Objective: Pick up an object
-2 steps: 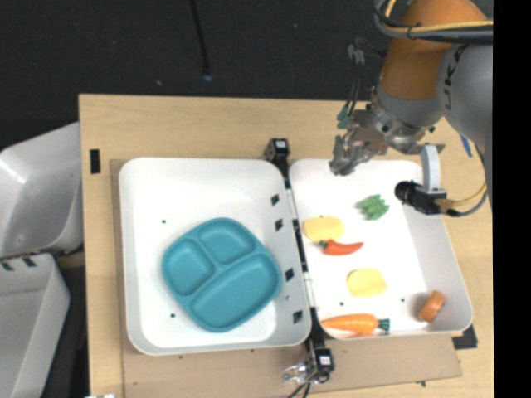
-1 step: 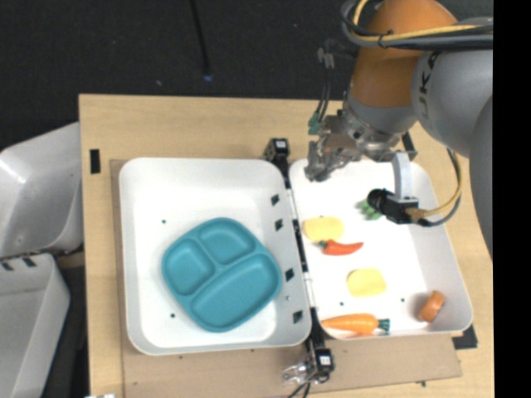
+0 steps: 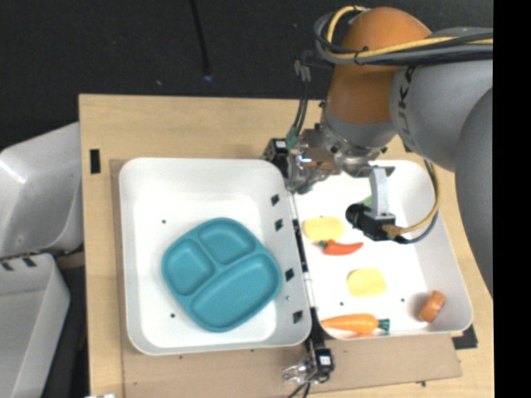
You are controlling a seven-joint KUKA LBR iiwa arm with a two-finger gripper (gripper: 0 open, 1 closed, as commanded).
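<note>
The gripper (image 3: pixel 307 171), whose jaws I cannot tell as open or closed, hangs at the far left corner of the right bin (image 3: pixel 406 272), so it may hit the wall or miss the nearest yellow piece (image 3: pixel 322 227), lying just beside a red pepper (image 3: pixel 342 247).

The plate (image 3: pixel 220 272) is teal, the bins (image 3: pixel 191 191) white, the carrot (image 3: pixel 353 324) orange.

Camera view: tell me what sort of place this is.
Probably a lab robot-grasping bench: a grey arm with an orange band hangs over two shallow white bins holding a teal divided plastic plate and an orange toy carrot.
</note>
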